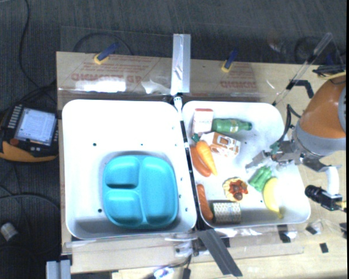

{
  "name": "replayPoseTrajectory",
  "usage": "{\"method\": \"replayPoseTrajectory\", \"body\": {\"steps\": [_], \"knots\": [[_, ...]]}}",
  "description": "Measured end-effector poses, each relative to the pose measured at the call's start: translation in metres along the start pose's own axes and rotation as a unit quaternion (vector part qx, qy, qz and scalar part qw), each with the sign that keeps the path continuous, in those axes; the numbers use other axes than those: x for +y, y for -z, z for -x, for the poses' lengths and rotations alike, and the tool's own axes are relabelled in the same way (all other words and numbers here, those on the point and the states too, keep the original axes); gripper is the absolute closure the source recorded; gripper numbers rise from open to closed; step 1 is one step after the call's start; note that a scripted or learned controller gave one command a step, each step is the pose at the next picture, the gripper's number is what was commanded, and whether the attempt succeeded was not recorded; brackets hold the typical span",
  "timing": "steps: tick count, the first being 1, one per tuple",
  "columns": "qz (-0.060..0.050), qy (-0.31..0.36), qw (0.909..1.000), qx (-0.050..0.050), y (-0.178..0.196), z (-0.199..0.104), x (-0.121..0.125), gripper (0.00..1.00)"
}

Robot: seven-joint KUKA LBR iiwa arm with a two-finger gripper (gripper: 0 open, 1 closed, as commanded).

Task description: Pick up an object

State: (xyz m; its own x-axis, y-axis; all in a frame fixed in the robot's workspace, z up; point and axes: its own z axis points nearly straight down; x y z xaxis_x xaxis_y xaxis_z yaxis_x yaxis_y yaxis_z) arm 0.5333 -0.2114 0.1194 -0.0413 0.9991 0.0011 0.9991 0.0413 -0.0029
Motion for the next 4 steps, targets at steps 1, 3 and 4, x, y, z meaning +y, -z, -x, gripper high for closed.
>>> {"method": "replayPoseTrajectory", "body": {"steps": [1, 3, 4], "knots": [[0.002, 0.0, 1.0, 0.004, -0.023, 0.0, -0.01, 0.0], [0.0, -0.04, 0.9992, 0.001, -0.016, -0.026, -0.048, 1.0], [0.0, -0.168, 0.9859, -0.002, 0.062, -0.061, 0.027, 1.0]]}}
